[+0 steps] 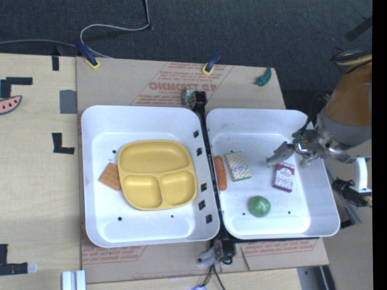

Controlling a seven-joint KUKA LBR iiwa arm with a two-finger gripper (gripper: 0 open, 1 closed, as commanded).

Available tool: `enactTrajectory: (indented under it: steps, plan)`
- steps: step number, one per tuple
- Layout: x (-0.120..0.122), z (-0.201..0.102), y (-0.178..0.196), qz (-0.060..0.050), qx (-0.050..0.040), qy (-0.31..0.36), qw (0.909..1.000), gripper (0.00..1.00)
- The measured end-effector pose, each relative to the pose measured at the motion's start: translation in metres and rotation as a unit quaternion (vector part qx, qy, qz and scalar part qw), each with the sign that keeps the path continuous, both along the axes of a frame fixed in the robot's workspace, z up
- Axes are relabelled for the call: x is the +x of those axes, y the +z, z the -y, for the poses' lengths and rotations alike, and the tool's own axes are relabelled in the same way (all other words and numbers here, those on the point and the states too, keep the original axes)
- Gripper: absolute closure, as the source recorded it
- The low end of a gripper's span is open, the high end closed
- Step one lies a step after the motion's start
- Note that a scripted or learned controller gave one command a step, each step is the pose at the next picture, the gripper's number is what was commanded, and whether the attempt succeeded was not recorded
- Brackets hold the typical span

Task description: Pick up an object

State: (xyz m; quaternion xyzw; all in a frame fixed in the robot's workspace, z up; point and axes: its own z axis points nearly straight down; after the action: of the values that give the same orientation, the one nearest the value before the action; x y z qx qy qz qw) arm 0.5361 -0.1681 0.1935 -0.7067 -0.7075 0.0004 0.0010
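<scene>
Red packet [283,177] lies in the right bin [314,222], gripper [289,152] hovering just above it, fingers spread apart, nothing between them.

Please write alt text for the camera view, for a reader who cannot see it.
The gripper hangs open over the right bin, just above a small red box; a green ball, patterned packet and orange stick lie nearby. The left bin holds a yellow divided tray.

left bin [97,162]: yellow divided plate [157,174] | right bin [314,216]: green ball [259,206], red card box [283,177], gripper [289,153] above
</scene>
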Motion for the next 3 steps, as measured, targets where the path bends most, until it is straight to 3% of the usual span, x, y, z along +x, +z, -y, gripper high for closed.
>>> enactTrajectory:
  steps: [1,2,3]
  plan:
    - [-0.019,0.03,-0.107,0.004,-0.0034,-0.001,1.0,0.0]
    - [0.041,0.021,-0.107,0.004,-0.0019,0.0,1.0,0.0]
    - [0.042,0.021,-0.097,0.004,-0.0016,0.001,1.0,1.0]
